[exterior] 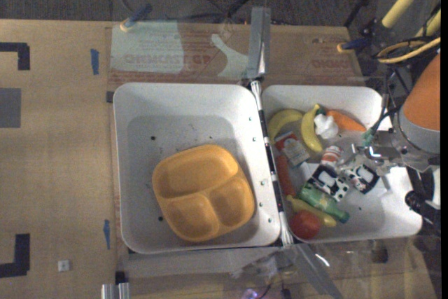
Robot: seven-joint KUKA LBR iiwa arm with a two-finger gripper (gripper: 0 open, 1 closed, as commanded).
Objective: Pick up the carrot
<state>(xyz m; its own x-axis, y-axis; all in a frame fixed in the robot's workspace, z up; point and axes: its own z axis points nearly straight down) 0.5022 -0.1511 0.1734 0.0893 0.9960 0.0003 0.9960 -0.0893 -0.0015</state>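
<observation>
Faint reversed lettering marks the cardboard sheet (210, 52) behind the bins, too blurred to read

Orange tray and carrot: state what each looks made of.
Orange tray: probably moulded plastic, with an even colour, soft sheen and rounded compartment walls. Carrot: likely plastic toy food, smooth and uniformly orange, though partly hidden, so that stays uncertain.

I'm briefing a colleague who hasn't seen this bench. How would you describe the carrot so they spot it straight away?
Look in the right-hand white bin, at its far edge. The carrot lies there, just right of the yellow banana and a small white object. It is the only orange, tapered piece in that bin; the orange tray sits in the other bin.
</observation>
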